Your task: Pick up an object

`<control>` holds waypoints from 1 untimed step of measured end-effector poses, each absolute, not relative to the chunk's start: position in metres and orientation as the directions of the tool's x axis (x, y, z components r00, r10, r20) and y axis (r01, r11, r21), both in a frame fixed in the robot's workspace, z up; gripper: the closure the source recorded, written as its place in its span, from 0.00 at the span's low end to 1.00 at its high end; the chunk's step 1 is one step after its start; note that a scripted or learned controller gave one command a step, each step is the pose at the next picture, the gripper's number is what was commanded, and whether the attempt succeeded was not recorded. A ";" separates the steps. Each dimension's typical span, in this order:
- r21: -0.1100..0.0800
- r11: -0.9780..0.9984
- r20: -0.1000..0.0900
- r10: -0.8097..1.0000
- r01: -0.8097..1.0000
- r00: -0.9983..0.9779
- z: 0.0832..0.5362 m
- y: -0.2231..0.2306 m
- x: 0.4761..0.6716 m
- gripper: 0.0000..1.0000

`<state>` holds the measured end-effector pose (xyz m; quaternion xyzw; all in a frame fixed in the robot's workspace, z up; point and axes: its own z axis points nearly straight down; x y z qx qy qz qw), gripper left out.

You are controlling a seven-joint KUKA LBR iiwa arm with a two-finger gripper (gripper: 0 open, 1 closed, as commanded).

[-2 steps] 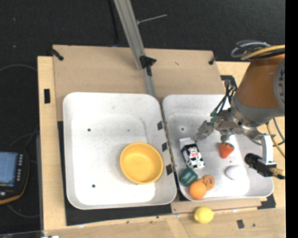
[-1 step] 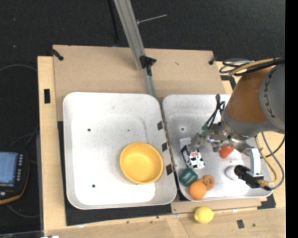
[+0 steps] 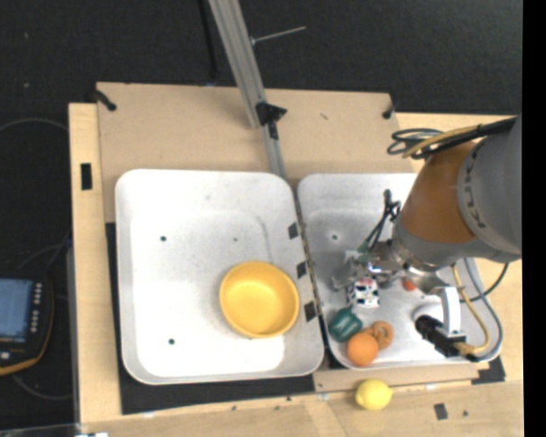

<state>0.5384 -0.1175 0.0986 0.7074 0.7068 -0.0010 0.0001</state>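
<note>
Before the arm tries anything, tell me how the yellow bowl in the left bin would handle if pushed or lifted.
The yellow bowl sits upright, so a push would probably slide it across the left bin rather than roll it. It looks like thin plastic, likely light and stiff. Its rounded rim may be hard to pinch.

Reaches in from the right, grey upper body of the arm (image 3: 496,189) at the frame's edge, orange band (image 3: 437,203) just below it toward the wrist. Points downward, wrist bent toward the lower left. Ends in the gripper (image 3: 366,280), low and small beneath the wrist, partly hidden by cabling and its own housing. Carries black cables along the wrist. Appears, perhaps, tilted slightly leftward, though too blurred here to say more.
</note>
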 end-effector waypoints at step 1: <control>0.005 -0.007 0.000 1.000 1.000 0.007 0.111 -0.118 0.540 1.00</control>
